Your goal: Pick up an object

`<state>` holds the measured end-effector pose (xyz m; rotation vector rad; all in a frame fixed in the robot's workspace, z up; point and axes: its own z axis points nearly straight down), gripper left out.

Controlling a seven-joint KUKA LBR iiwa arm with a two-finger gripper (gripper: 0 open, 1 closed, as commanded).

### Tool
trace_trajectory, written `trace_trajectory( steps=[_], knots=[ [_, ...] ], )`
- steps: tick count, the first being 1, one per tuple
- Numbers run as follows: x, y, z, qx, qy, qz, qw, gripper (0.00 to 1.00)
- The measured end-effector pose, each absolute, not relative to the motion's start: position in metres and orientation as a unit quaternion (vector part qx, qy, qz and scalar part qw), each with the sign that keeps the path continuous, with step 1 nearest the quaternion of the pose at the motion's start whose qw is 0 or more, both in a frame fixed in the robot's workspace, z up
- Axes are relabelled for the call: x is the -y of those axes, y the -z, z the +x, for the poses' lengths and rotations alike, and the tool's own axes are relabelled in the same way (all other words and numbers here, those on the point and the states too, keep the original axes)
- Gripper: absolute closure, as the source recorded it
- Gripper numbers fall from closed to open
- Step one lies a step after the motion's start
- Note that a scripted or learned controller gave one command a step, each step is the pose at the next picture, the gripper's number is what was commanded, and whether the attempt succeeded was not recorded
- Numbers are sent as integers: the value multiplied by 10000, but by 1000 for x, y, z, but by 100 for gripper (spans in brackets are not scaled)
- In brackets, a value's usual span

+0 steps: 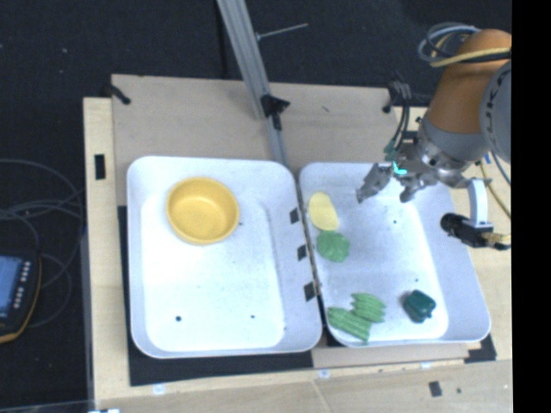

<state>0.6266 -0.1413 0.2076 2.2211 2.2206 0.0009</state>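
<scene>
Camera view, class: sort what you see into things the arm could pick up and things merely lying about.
For the job: hand, yellow piece, round green piece, green pods, dark teal piece, yellow bowl.

Lying about: handheld controller, metal pole.

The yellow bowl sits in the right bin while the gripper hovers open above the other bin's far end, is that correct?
Not quite: the camera view shows the yellow bowl in the left bin. The gripper does hover open, above the right bin's far end.

Right bin [448,256] holds a pale yellow piece [323,212], a green lump [333,247] touching it, green pods [359,314], a teal block [419,305]. Left bin [155,256] holds a yellow bowl [202,210].
</scene>
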Motion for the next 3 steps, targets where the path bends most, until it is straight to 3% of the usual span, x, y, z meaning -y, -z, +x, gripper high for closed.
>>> trace_trajectory(
  steps=[1, 3],
  knots=[
    [141, -207, 627, -7070, -2, 7072, 4, 0],
    [152, -102, 626, -7069, 13, 7073, -15, 0]
  ],
)
